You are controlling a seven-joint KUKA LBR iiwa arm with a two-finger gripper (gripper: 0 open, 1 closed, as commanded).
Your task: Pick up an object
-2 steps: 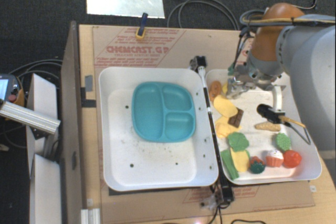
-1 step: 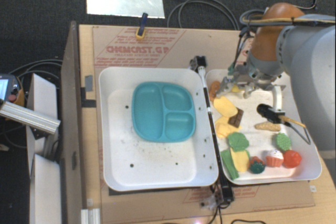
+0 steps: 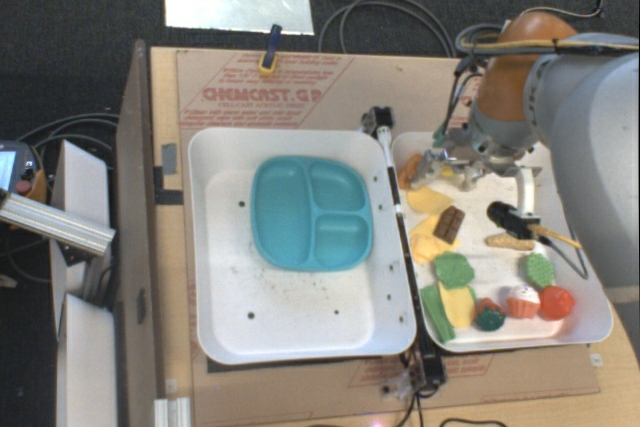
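My gripper (image 3: 450,167) hangs low over the far left part of the right bin (image 3: 590,315), at the end of the grey arm with its orange band. An orange-brown piece (image 3: 410,171) lies just to its left, by the bin's wall. A yellow piece (image 3: 430,201) and a brown chocolate bar (image 3: 450,223) lie right in front of it. I see nothing between the fingers.
More toy foods lie nearer the front of the right bin: a green leaf (image 3: 453,269), a yellow piece (image 3: 459,305), a red tomato (image 3: 556,302), a cupcake (image 3: 521,301) and a tan piece (image 3: 510,241). A teal divided plate (image 3: 310,213) sits in the left bin (image 3: 225,315).
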